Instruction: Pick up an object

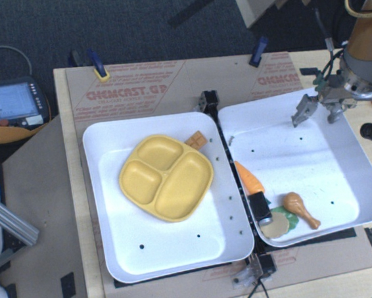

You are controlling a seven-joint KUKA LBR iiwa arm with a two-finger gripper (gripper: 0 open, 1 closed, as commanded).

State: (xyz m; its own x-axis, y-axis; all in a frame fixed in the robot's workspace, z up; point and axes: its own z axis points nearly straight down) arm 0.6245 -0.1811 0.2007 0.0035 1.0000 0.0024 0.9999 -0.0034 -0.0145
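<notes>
My gripper (pixel 317 113) hangs over the far right part of the right bin (pixel 346 161), open, with nothing between its fingers. Near that bin's front left lie an orange carrot-like piece (pixel 248 177), a black block (pixel 259 207), a pale green round piece (pixel 277 225) and a brown drumstick-shaped toy (pixel 300 208). All of these sit well below and left of the gripper. In the left bin (pixel 113 205) a yellow divided plate (pixel 166 177) lies flat, with a small tan block (pixel 195 140) at its far right edge.
The two bins stand side by side on a cardboard-covered bench (pixel 166 87). Blue clamps (pixel 98 65) hold the cardboard at the back. A pendant with a screen (pixel 13 104) rests off the bench at the left.
</notes>
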